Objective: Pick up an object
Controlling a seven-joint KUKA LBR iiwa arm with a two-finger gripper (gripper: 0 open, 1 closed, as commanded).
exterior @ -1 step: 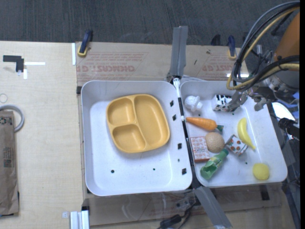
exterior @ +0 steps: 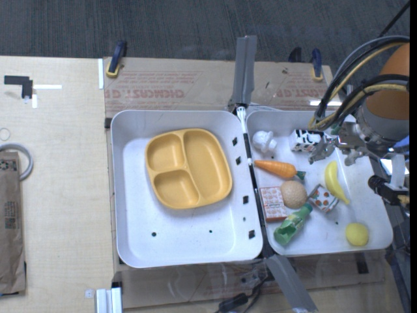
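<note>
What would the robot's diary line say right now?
arm: over right bin | banana: lying in bin | yellow plate: left bin | nothing picked yet

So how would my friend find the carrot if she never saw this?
Look in the right-hand bin, the one crowded with toy food. Along its left side, just below a small white toy, lies the carrot. It is the only long orange thing there, pointed at one end, and it lies above a small box and a brown egg.

Two bins side by side
The pincer (exterior: 324,150) hangs over the right bin (exterior: 381,240); banana (exterior: 335,181) just below it; carrot (exterior: 276,169) to its left; plate (exterior: 188,168) far left, in the left bin (exterior: 130,240).
</note>
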